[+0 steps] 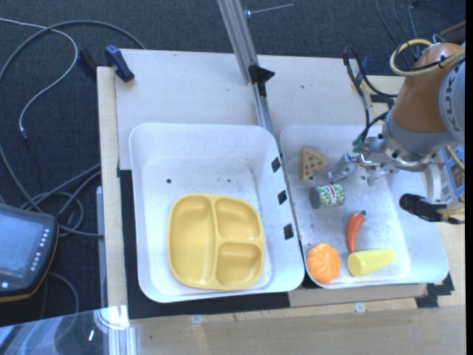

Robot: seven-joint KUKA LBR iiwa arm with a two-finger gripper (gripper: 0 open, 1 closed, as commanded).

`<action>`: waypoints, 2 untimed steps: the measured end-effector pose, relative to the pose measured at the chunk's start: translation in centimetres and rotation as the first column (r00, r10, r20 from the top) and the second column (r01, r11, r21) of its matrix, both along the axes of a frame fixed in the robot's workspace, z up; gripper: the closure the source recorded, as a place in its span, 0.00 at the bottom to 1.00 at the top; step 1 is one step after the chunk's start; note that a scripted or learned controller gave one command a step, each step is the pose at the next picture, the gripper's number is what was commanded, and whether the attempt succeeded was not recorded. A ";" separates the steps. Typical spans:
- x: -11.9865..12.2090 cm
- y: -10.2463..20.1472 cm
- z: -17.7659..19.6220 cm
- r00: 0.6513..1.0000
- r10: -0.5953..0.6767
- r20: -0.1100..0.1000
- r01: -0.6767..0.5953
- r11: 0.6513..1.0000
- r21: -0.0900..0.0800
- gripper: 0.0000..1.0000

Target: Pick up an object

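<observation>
Nothing is picked up yet: the hand [341, 170] hovers just above the can [328, 195], beside the cheese wedge [312, 163]; its grip I cannot tell.

A robotics lab. Loose cables [44, 65] trail over dark carpet [52, 6] at the upper left. A control pendant [22, 254] sits at the left edge beside the desk [192, 87].

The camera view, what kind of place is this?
Likely a robotics lab: a robot arm over two white bins of toy food like a plastic carrot, with loose cables on the floor.
</observation>
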State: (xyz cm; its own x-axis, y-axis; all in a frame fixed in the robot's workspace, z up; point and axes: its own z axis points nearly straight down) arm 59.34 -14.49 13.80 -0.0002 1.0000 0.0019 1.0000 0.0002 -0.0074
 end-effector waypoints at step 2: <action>-0.3 0.2 7.7 1.000 0.001 0.015 -0.001 1.000 -0.004 1.00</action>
